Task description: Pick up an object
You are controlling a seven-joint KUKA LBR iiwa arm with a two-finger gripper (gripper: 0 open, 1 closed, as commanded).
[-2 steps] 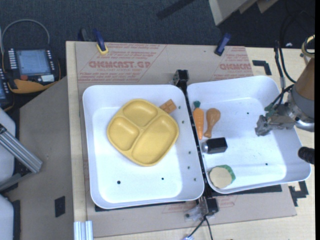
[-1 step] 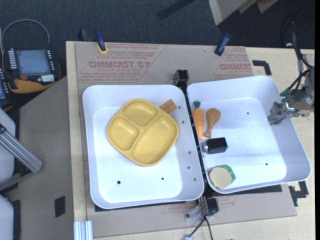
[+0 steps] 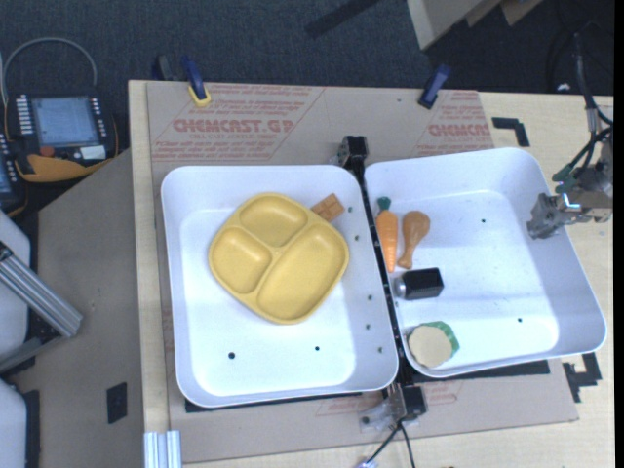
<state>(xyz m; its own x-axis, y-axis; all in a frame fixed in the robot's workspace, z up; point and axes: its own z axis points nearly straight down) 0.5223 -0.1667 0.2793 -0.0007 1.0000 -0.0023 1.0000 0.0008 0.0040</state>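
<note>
Two white bins stand side by side on the bench (image 3: 292,115), one in the left half of the frame and one in the right half.

The left bin (image 3: 195,359) holds two things. One yellow plate (image 3: 280,257) with three compartments lies in its upper middle part. One small brown block (image 3: 328,207) lies just at the upper right edge of the plate, partly hidden under it.

The right bin (image 3: 507,261) holds four things, all near its left wall. One orange carrot (image 3: 387,239) with a green top lies lengthwise, close to the wall between the bins. One drumstick (image 3: 411,234), light brown, lies just right of the carrot and seems to touch it. One black box (image 3: 421,283) lies below these two, with a small grey piece at its left end. One round cream disc (image 3: 431,344) with a green edge lies in the lower left corner of this bin.

The gripper (image 3: 551,214) is at the right rim of the right bin, in the upper right part of the frame, well apart from all four things. It is small and grey here, and I cannot tell whether it is spread or pressed together. Nothing is seen between its parts.

One tablet (image 3: 60,125) with a lit screen lies at the far left of the frame, off the bench. Two blue clamps (image 3: 198,84) hold the top edge of the bench.
</note>
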